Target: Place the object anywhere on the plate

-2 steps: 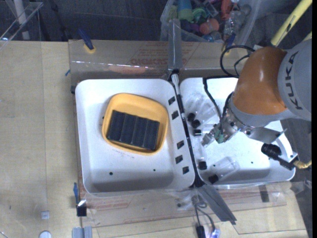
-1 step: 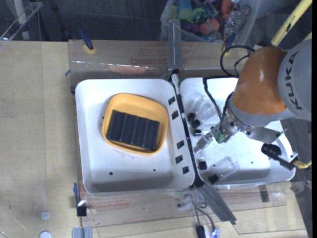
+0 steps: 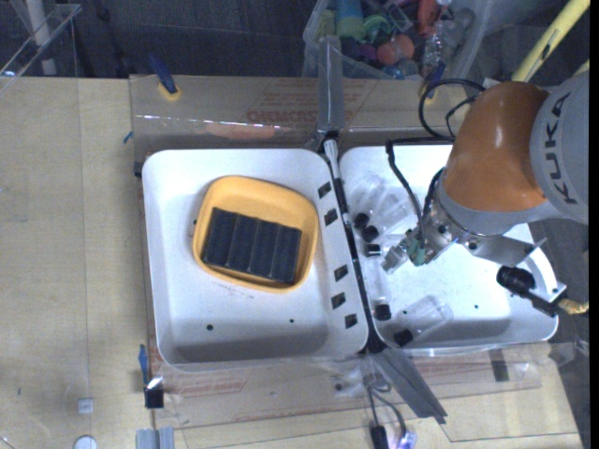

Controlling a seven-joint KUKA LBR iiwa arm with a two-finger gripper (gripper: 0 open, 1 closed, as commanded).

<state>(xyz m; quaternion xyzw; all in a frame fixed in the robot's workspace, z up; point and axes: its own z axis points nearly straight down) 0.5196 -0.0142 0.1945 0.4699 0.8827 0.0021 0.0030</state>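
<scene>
A yellow plate sits in the left white bin. On it lies a dark, ribbed rectangular block, flat and slightly turned, covering most of the plate's middle. My gripper hangs low over the right bin, near its left half and well away from the plate. The grey arm with its orange band comes in from the right above it and hides part of that bin. Nothing can be made out in the gripper.
Clear plastic pieces and small black bits lie in the right bin. A ridge with black tabs divides the two bins. A clear box of colourful toys stands behind the bench.
</scene>
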